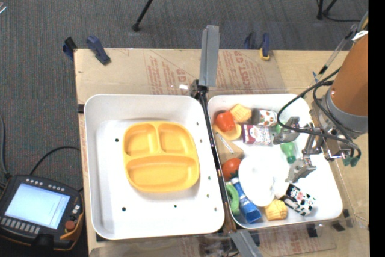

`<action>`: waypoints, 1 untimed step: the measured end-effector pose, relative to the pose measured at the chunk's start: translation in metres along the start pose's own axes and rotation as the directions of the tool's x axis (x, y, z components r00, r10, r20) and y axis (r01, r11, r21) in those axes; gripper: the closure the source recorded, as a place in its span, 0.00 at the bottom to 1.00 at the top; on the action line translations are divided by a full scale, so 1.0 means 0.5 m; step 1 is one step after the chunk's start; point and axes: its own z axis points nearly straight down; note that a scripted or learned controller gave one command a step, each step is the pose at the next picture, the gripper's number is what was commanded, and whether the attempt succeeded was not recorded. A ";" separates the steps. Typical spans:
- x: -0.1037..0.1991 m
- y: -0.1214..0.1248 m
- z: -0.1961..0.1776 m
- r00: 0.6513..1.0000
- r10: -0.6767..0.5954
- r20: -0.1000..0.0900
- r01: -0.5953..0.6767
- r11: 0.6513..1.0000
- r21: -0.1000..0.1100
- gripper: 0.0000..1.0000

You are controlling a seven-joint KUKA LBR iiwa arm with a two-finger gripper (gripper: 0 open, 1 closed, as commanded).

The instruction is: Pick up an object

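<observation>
Step in hand: the approach. The end effector (296,154) hangs over the right bin (334,186), at the right of the frame, with nothing between its fingers, so no object is picked yet.
End effector state: spread wide; one metal finger (287,138) points toward the purple packet, the other finger (299,170) angles down toward the white plate.
Task's thing: any of the objects crowded in the right bin will do. Nearest is a small green object (289,150) lying between the two fingers, seemingly under them; whether they touch it I cannot tell.
Next move, as I judge it: lower straight onto the green object and close, keeping clear of the plate rim just beside it.
Purple packet (258,134): flat, glossy, printed wrapper, left of the end effector.
White plate (260,180): round, smooth, matte, in the bin's middle.
Red tomato shape (225,121): rounded, shiny plastic, upper left of the bin.
Cow-patterned object (300,200): small, black and white, lower right.
Blue object (246,200): elongated, lower left, beside a ridged yellow piece (276,209).
Left bin (102,129): shallow white plastic, holding a yellow divided tray (161,156) with three compartments and rounded corners.
Tabletop (144,72): brown board, clamped at the upper edge.
</observation>
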 end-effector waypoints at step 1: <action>-0.128 -0.055 0.231 0.999 -0.029 -0.014 0.029 1.000 -0.004 0.00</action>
